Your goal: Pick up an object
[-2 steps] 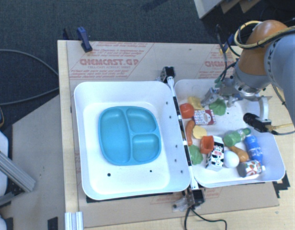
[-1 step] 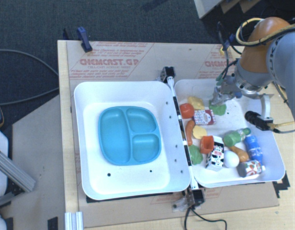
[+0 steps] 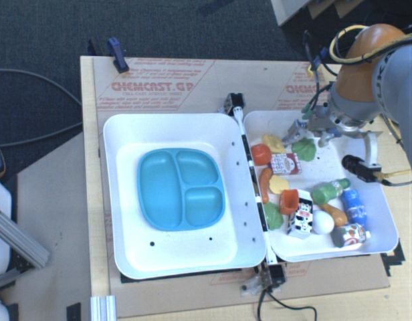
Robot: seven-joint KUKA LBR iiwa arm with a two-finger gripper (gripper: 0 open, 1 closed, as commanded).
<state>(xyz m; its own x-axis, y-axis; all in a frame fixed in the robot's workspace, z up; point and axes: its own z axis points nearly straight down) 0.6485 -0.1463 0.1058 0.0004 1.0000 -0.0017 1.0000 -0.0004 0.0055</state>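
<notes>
The right white bin point(image 3: 386, 227) holds several toy foods. Among them are a green leafy piece point(image 3: 305, 150), a yellow piece point(image 3: 273, 142), a red tomato point(image 3: 261, 154), a red and white packet point(image 3: 285, 164), a cow-patterned carton point(image 3: 301, 218), a white egg point(image 3: 322, 223), a green bottle point(image 3: 330, 191) and a blue can point(image 3: 352, 204). My gripper point(image 3: 310, 132) hangs over the far part of this bin, just above the green leafy piece. I see nothing lifted in it.
The left white bin point(image 3: 126, 246) holds a blue divided plate point(image 3: 181, 188). A black clamp point(image 3: 235, 101) sits where the bins meet at the back. A blue clip point(image 3: 117, 53) lies on the board's far left. Cables point(image 3: 340, 42) loop beside the arm.
</notes>
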